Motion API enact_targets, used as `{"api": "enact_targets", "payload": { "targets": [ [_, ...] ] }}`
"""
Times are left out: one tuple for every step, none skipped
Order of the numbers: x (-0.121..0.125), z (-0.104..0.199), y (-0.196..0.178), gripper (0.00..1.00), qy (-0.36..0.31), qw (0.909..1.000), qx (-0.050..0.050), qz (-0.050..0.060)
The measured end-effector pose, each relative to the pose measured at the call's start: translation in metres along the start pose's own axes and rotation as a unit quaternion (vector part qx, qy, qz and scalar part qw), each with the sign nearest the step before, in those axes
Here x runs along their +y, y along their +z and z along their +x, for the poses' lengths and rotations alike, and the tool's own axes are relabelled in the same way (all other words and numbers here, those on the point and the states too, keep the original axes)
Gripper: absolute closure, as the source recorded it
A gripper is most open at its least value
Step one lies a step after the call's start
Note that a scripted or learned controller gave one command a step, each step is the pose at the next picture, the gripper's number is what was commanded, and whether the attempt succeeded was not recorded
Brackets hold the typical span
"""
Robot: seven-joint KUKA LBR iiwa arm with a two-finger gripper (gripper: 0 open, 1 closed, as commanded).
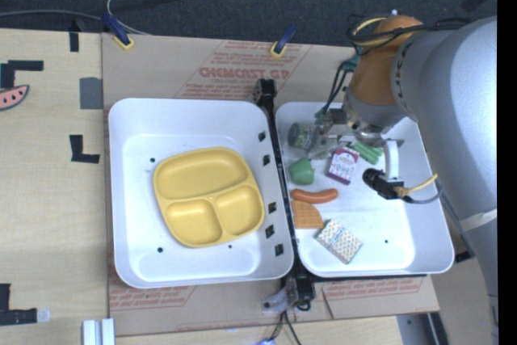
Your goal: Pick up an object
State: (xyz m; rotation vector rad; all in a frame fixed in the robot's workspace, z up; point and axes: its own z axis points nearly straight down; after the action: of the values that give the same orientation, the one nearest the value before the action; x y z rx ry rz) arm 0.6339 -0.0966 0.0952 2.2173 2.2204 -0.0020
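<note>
Left bin (129,198): a yellow divided plate (208,195) lies at centre. Right bin (420,242): a green piece (301,170) at 9 o'clock, a sausage (314,195) and a waffle-like piece (306,215) below it, a patterned packet (338,241) at 6 o'clock, a small carton (342,166) near centre. The gripper (323,133) sits low at 11 o'clock; its opening cannot be told.

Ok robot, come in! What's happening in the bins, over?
End effector low in right bin, grip unclear. Green toy, hot dog, small box close by. Yellow tray in left bin.
</note>
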Motion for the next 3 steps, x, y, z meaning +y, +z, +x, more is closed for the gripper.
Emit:
{"api": "enact_targets", "payload": {
  "targets": [
    [0.0, 0.0, 0.0, 0.0, 0.0, 1.0, 0.0, 0.0],
    [0.0, 0.0, -0.009, 1.0, 0.0, 1.0, 0.0, 0.001],
    [-0.001, 0.0, -0.018, 1.0, 0.0, 1.0, 0.0, 0.001]
  ]
}}
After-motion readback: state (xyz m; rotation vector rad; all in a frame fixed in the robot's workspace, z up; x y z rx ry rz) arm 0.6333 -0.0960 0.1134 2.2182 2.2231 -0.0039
